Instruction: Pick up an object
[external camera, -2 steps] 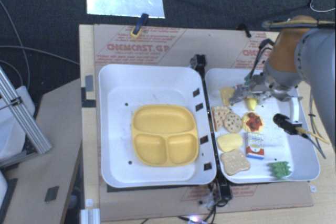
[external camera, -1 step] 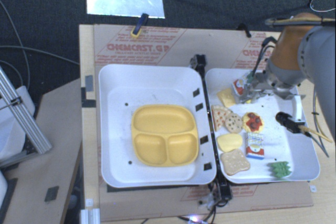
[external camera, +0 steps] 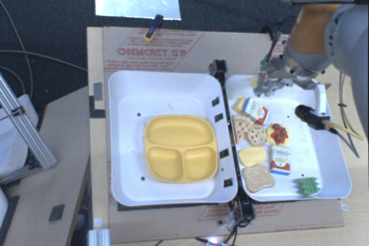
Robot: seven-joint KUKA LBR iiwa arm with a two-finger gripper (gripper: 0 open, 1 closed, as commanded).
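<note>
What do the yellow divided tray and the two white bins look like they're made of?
The yellow tray looks like moulded plastic with a matte finish: uniform colour, soft rounded compartment edges. The left bin and right bin seem to be smooth white plastic as well, with rounded corners and a faint sheen, though painted metal can't be ruled out.

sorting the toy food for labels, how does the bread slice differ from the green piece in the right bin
The bread slice is tan, flat and broad; the green piece is bright green, smaller and lumpy-edged. The bread slice lies by the right bin's inner edge near the divider, while the green piece sits toward its outer near corner. Both rest loose along the bin's near side.
</note>
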